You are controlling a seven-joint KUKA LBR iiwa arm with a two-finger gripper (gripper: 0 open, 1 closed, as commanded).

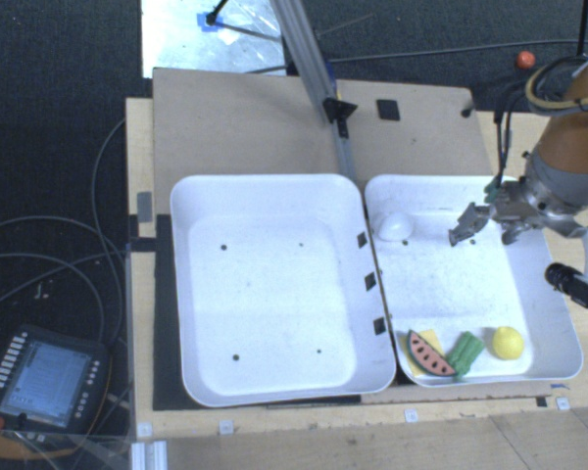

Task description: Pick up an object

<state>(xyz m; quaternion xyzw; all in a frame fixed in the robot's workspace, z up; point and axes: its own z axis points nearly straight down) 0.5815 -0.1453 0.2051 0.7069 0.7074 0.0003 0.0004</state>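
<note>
Dark carpeted floor, cables and a pendant (41,380) at the lower left, tripod leg (304,42) slanting in from the top. Tan bench (255,125) carries two white bins side by side. Left bin (191,204) bare apart from a few dark dots on its floor. Right bin (559,360) has everything: a whitish lump (394,227) in the far corner next to the shared wall, and a cluster along the near edge, watermelon slice (427,353), green piece (465,352), lemon (508,342), in a row. Slice and green piece look touching; lemon just beside, slightly apart.

Arm (568,155) reaches in over the right rim of the right bin. Gripper (467,227) hangs over the far half of the bin, pointing toward the shared wall, nothing between its fingers. Too small and blurred to read the jaws: cannot tell if spread or pressed together.

Judgement: no pick made yet. Lump is the nearest candidate, near the gripper but tucked against two walls, so little room on that side for a finger. The near-edge cluster sits hard by the rim, probably slid there; slice and green piece crowd each other, a double grab or a nudge is likely. Lemon has the most free room around it, but may roll. Middle of the right bin is open floor for approach.
</note>
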